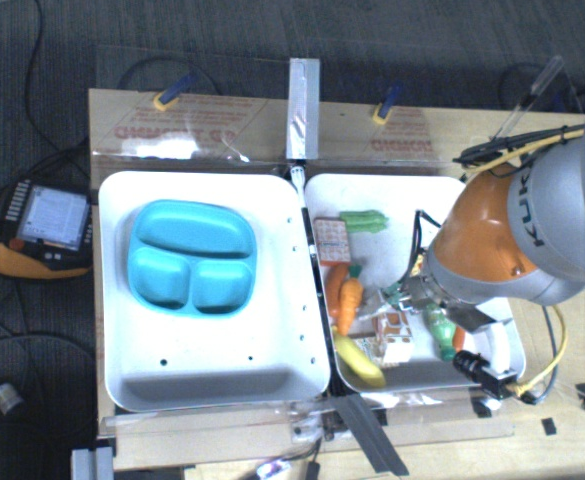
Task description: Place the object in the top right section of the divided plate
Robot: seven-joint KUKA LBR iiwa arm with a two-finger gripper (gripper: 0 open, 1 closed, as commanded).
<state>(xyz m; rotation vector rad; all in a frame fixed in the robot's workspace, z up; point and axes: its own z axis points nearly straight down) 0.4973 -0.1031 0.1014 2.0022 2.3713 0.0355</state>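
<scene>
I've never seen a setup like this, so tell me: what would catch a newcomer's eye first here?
Probably the bright blue divided plate, sitting alone in the left white bin. Next, the big grey arm with its orange band, reaching in from the right over the right bin. Below it lies a jumble of toy food: an orange carrot, a yellow banana and a green vegetable.

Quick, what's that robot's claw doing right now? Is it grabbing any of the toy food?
Gripper: down in the right bin among the toy food; whether it is open, closed or holding anything cannot be told from this view.
</scene>
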